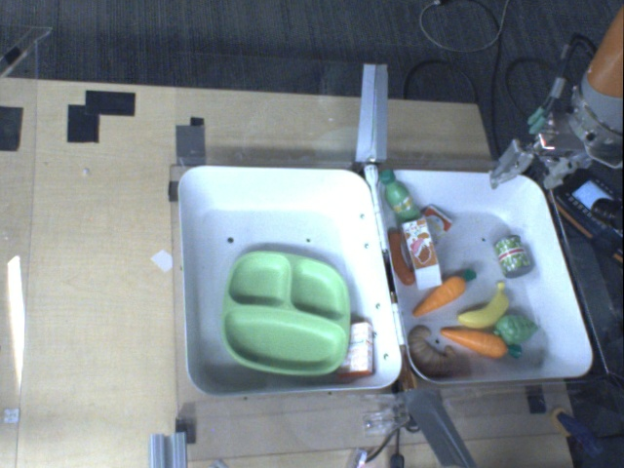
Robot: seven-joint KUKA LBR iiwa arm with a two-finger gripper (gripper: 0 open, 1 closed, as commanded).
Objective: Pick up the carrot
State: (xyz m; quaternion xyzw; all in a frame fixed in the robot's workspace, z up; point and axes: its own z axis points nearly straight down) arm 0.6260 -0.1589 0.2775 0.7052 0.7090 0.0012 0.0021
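Over the right bin's far corner: the gripper (531,154) hangs at the rim, above the far right corner of the right bin (565,261), with nothing between its fingers.
Jaws: spread apart, as far as I can make out from where I stand; they hold nothing.
Carrot nearest the jaws: a carrot (441,294) lies well below and left of the jaws, near the middle of the bin, just beside the small carton (419,252).
Its axis: slanted; green top up toward the jaws' side, orange tip down and away to the left.
Second carrot: another carrot (476,342) lies farther still from the jaws, near the bin's front, just beside the banana (487,308).
Its axis: nearly level across the bin; tip pointing left, leafy end right, close to the green leafy toy (517,329).
Step in hand: I judge this the approach; the arm has not yet come down on anything.
Next move calls for: travel inward from the corner, away from the rim, then a turn of the wrist so the jaws close across the carrot's width, not along its length.
Crowding: the carton and the banana sit close, so the descent needs care.
Other bin: the left bin (205,261), far from the jaws, holds a green divided plate (288,310).
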